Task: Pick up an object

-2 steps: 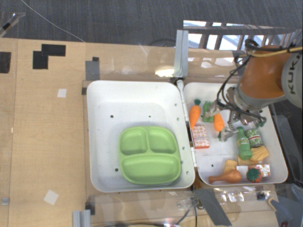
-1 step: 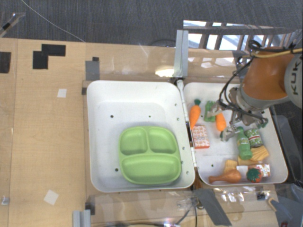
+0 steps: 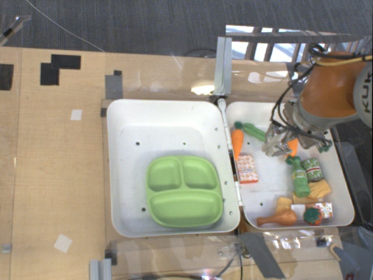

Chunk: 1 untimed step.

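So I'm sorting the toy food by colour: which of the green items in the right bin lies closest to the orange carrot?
The long dark-green vegetable at the top of the right bin, with one end beside the orange carrot. The green bottle and the green can lie far across the bin.

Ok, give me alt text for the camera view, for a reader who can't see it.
A grey arm with an orange band reaches from the right, its gripper low over the right white bin of toy food, including a carrot and a green bottle. The left white bin holds a green divided tray.
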Motion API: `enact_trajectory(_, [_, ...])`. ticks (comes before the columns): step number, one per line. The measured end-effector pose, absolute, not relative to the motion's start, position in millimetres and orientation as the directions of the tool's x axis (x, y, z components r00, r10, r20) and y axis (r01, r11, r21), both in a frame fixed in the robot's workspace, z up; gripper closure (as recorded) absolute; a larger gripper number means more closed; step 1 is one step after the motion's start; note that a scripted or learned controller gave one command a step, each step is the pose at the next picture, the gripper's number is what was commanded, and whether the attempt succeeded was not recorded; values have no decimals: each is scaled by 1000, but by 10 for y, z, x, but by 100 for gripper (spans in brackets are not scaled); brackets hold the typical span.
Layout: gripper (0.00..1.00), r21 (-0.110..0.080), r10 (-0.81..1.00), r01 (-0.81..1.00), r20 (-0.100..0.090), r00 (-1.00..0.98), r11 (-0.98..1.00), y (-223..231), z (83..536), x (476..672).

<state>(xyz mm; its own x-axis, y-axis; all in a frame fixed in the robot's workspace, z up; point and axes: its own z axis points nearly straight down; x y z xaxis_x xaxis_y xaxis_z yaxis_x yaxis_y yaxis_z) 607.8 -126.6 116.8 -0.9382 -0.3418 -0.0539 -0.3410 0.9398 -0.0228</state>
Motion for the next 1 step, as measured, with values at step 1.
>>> enact_trajectory(1, [100,-10,-391,-391,-20,-920,921,-1104,2262,6532])
